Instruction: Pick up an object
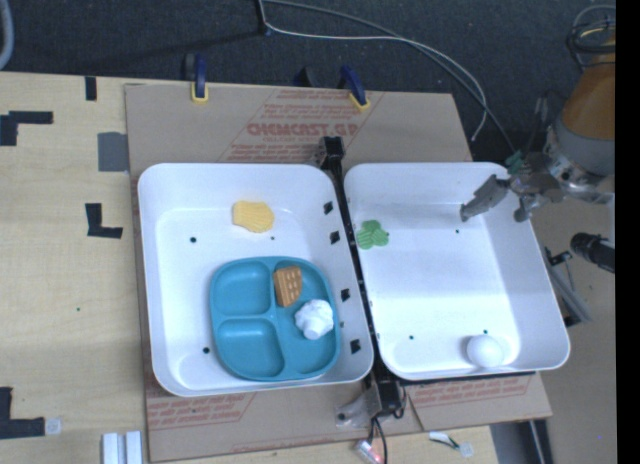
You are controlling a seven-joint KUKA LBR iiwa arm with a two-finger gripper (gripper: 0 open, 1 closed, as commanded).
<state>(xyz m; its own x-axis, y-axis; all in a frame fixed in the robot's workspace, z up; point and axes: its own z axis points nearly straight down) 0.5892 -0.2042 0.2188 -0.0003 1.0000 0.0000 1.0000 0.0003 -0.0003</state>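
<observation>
Gripper (497,204): fingers spread apart, nothing between them, over right bin (520,282) at 2 o'clock.
Green object (372,235): right bin, 10 o'clock.
White ball (486,350): right bin, 5 o'clock, apart from gripper.

My arm (590,112) is grey, with a rounded orange band just above the wrist, and a loop of thin dark cable curls over its upper part. Below the band the wrist turns pale grey and metallic, with a small green-teal patch on its left side and a dark knob-like piece jutting out lower down at the right. My gripper (500,204) is built of dull grey metal, and its two slim fingers (482,199) taper to narrow tips, one longer-looking than the other from this slant.
</observation>
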